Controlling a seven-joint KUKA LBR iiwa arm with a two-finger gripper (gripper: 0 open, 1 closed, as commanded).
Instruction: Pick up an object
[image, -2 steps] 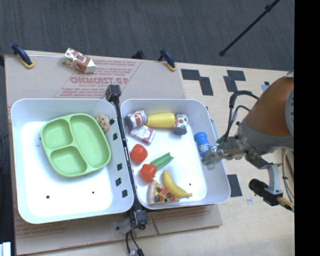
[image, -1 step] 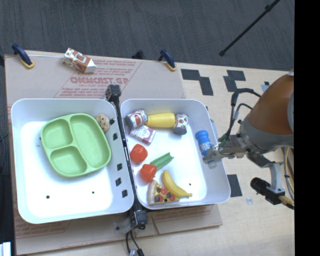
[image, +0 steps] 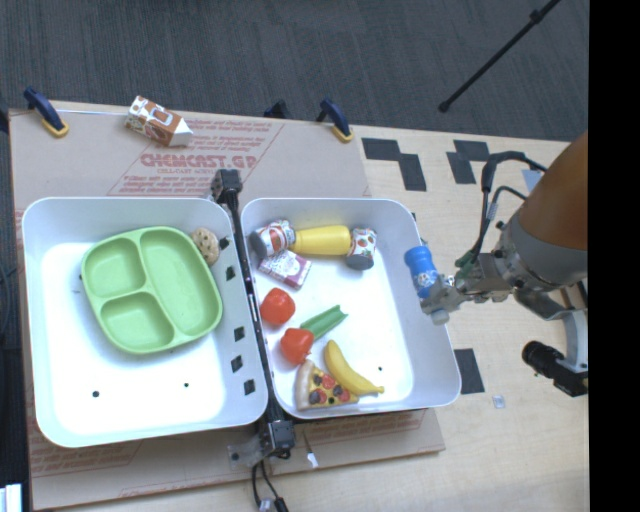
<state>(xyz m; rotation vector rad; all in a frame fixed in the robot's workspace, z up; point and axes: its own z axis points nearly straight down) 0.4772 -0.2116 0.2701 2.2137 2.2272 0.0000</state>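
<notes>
A blue can (image: 421, 266) sits against the fingers of the gripper (image: 436, 297) over the right bin's (image: 425, 345) outer rim, apparently lifted clear of the toy banana (image: 349, 371), though whether the fingers clamp it cannot be told.

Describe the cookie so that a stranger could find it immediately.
Look in the left white bin, which holds a green divided plate. At the plate's upper right edge lies the cookie, small, round, tan with dark spots, the sole loose item there.
</notes>
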